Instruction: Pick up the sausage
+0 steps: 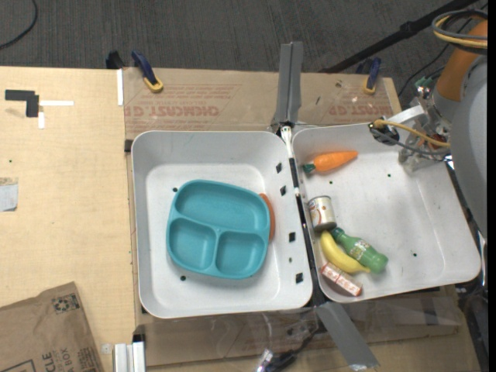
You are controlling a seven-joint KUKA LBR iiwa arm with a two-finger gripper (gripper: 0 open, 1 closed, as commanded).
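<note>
The task looks barely begun. The gripper point(417, 153) hangs over the far right corner of the right bin point(434, 231), on the end of the grey arm point(469, 107) that comes in from the right edge. It is seen at an angle among cables and bracketry, so whether it is open or closed cannot be told. None of the objects lies against it.

The likeliest sausage point(342, 280) is the reddish-pink piece at the near edge of the right bin, by the divider. It touches, or all but touches, the banana point(339, 254), which lies against the green bottle point(366, 256). A small can point(320, 211) sits just beyond that cluster and a carrot point(332, 161) lies near the far wall. The identification is a judgement: a thin orange-red sliver point(268, 211) also peeks out at the right rim of the teal divided plate point(218, 231) in the left bin point(151, 231), too little of it showing to name.

Everything remains to do: crossing the bin to the near corner, descending, closing on the piece and lifting it clear of the banana
</note>
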